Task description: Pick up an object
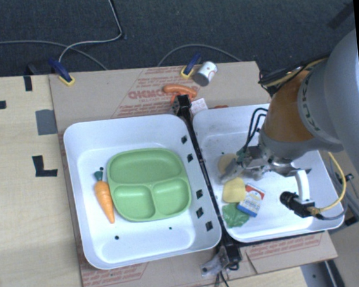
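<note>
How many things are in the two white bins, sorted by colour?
Green: 2, the divided plate in the left bin and a small green piece in the right bin
Orange: 1, the carrot
Yellow: 1, the yellow lump
Tan: 1, the tan piece by the gripper
Red, white and blue: 1, the little packet
Total: 6

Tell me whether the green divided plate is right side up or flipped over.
Right side up. The green divided plate lies flat in the left bin, its three hollow compartments facing the camera, with the toy carrot beside it.
</note>
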### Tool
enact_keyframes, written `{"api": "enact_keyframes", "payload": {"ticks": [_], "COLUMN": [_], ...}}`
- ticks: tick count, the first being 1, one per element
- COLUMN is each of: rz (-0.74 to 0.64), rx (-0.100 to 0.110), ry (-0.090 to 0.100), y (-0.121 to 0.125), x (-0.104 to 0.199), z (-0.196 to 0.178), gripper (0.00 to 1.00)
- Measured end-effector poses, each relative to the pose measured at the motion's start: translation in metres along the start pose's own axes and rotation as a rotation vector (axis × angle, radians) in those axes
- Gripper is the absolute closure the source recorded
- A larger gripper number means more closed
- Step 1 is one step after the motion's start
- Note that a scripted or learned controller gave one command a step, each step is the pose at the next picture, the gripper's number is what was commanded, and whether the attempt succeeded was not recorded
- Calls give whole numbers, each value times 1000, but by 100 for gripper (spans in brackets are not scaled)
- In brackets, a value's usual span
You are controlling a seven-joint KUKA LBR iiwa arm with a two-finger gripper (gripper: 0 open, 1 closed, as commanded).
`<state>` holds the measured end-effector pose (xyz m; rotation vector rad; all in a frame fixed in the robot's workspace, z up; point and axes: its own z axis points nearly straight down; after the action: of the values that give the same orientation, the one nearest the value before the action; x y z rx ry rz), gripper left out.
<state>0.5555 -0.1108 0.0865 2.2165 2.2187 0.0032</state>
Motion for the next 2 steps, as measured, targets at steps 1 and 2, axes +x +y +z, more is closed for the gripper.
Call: {"api": "enact_keyframes", "payload": {"ticks": [1,2], "rz": [-1,0], "rx": [2,2], "ry": [1,0], "y": [73,56], "x": [18,6], "z": [1,1], "gripper": [0,0]}}
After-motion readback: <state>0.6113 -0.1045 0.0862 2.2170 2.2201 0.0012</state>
